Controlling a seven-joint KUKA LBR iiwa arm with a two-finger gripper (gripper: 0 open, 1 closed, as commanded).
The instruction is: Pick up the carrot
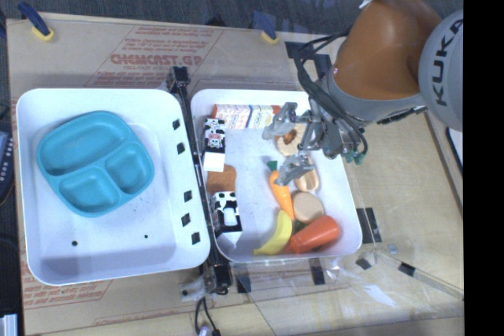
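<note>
Hand (287, 145): I see its fingers spread open, holding nothing, over the right bin (346, 193).
Carrot (281, 197): lying just below.

Place: a robot lab
Signs: big robot arm (394, 51), clamps (35, 21) holding cardboard, toy food in white bins (102, 264)

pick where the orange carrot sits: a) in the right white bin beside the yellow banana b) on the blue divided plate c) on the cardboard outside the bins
a: the orange carrot lies in the right white bin, its lower end right beside the yellow banana, while the blue divided plate sits in the left bin.
</note>
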